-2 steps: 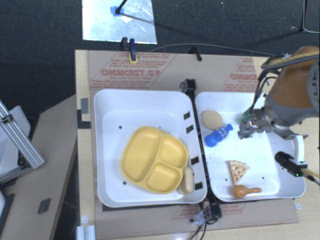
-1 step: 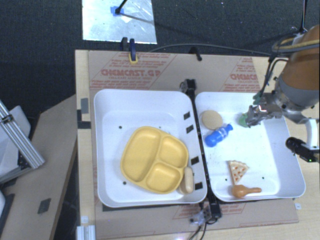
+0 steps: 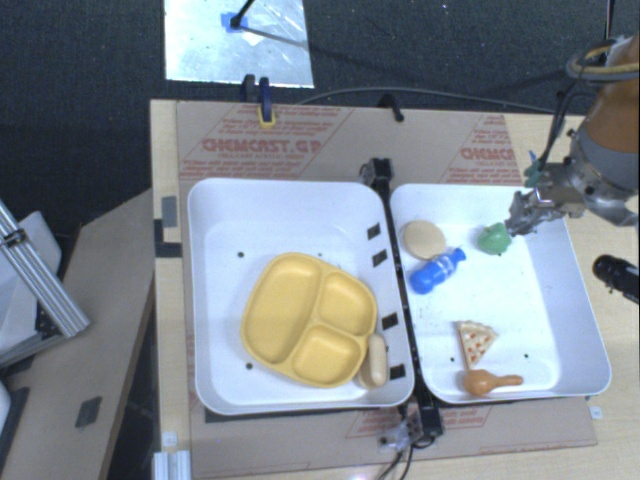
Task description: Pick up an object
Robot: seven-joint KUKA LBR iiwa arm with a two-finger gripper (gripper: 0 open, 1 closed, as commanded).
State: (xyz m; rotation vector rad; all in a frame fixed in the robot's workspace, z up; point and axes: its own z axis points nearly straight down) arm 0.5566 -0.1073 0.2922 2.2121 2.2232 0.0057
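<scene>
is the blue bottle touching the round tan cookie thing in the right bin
Cannot tell. In the camera view the blue bottle lies just below-right of the tan round piece; their edges meet at this slant, with no plain gap or contact.

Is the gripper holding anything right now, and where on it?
Cannot be told. The gripper is right beside the green toy in the right bin, but no object shows between its fingers.

Green object (image 3: 494, 238): small, rounded, lying near the far edge of the right bin (image 3: 560, 298), just beside the gripper (image 3: 522, 218).
Gripper contact: whether the fingers touch it cannot be told.
Neighbours: well apart from the blue bottle (image 3: 436, 270) and the tan round piece (image 3: 424, 238).
</scene>
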